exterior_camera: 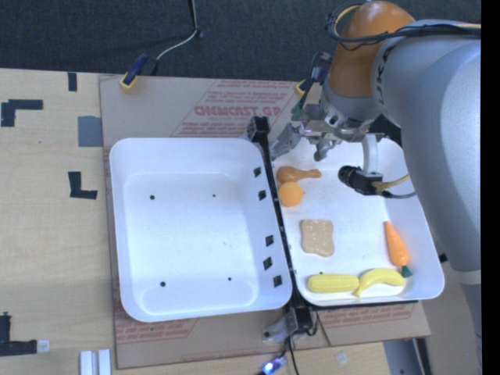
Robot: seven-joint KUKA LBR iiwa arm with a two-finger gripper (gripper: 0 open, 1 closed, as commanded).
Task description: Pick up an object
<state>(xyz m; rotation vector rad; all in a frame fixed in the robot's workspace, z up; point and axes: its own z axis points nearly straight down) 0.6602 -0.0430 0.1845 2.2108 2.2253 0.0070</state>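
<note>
Red print on the cardboard sheet point(205, 109) under the bins reads "CHEMCAST". The right bin point(426, 233) contains a drumstick-shaped toy point(297, 174), an orange ball point(291, 195), a tan bread slice point(317, 237), a carrot point(396, 244), a corn cob point(331, 283) and a banana point(380, 280), all smooth plastic. The gripper point(324, 141) hangs above the bin's far end; finger state cannot be determined. The left bin point(125, 233) adjoins it.
</note>
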